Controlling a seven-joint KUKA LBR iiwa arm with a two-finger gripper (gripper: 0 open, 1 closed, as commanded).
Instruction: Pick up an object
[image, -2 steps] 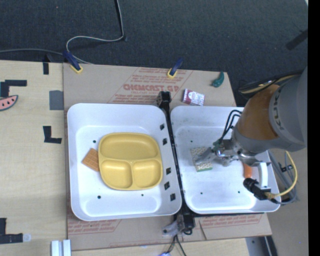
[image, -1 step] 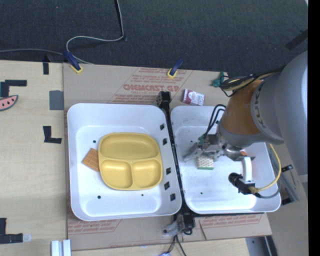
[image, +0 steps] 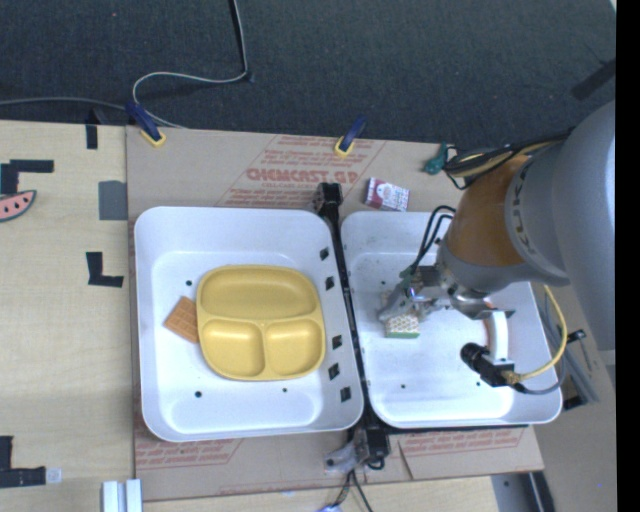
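Gripper (image: 408, 300) low in right bin (image: 440, 395), finger spread unclear; checkered sponge (image: 402, 324) just below.

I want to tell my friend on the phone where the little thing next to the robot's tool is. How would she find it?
Look at the right bin of the two white ones, where the grey arm reaches in. Beside the tool lies a small pale block with a green edge. It is much smaller than the yellow divided plate in the left bin.
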